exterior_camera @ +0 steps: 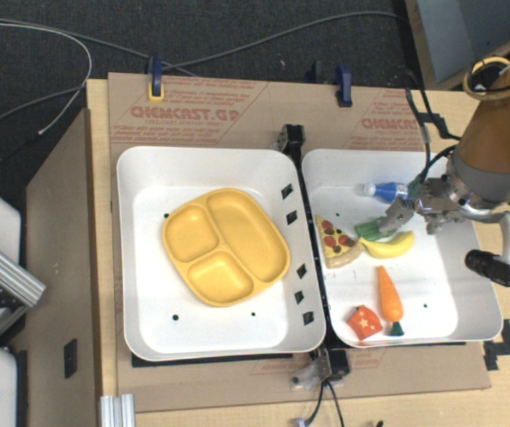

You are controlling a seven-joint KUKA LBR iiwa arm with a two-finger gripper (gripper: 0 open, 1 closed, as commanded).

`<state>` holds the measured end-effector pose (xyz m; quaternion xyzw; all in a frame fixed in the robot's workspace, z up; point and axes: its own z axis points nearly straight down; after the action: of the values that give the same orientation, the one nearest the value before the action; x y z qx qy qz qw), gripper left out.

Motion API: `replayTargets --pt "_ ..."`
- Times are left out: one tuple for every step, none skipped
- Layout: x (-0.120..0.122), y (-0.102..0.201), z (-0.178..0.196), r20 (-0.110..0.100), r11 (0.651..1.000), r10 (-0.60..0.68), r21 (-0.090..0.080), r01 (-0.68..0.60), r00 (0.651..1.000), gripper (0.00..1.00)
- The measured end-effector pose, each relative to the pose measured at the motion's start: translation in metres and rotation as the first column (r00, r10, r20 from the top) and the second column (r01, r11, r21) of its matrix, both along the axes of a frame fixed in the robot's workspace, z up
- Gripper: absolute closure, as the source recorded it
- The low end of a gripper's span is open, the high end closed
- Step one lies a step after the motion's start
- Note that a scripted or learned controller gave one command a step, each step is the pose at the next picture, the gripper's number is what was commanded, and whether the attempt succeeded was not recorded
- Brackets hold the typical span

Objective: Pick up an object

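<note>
Gripper [403, 210], can't tell its state, sits over green obj [377, 230] w/ banana [390, 246] just below — could snag both.

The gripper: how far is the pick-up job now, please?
Done: the arm has reached into the right bin, and the gripper is low beside the green item and the banana. In hand: nothing visibly between the fingers. Left: grasp and lift. The carrot, pizza slice, red piece and bottle lie in the bin.
</note>
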<state>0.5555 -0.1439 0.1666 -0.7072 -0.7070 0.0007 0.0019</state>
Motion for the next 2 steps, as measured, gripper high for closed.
replayTargets --pt "0.007 0.008 -0.050 0.001 1.000 0.001 0.000 -0.001 1.000 0.00" --pt "0.012 0.005 -0.075 0.017 1.000 0.000 -0.009 0.001 1.000 0.00"
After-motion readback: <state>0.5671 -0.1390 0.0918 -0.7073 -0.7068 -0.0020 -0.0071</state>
